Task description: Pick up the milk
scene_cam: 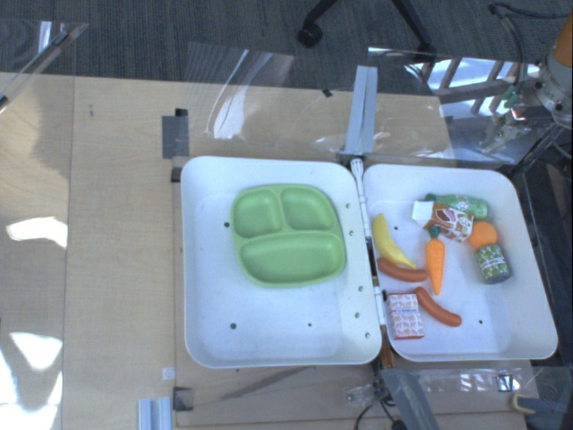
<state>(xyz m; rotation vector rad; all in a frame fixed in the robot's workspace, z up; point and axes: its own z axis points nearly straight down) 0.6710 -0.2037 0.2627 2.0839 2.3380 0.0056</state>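
My gripper (526,95) sits at the upper right of the frame, outside the bins and beyond the top right corner of the right bin (543,322). It is caught among glare and clutter there, so I cannot tell whether it is wide or narrow, and I see nothing held in it. From there the milk (450,219) lies down and to the left, in the upper middle of the right bin, well apart from me. I take the carton with the white end to be the milk, though a small red box (405,315) at the bin's lower left could also be a drink carton. The milk lies on its side with its long axis running roughly left to right across the frame, white end toward the left. So I judge that my approach should come down from above and close across its short width, top to bottom in the frame. It is crowded: a green thing (469,206) touches it along the upper side, an orange (484,234) sits just beside its right end, and the top of a carrot (435,262) is just below it. A green can (492,263) lies near the lower right, and a banana (389,240) lies to the left. The green plate (288,235) in the left bin (201,330) is well clear of all this.
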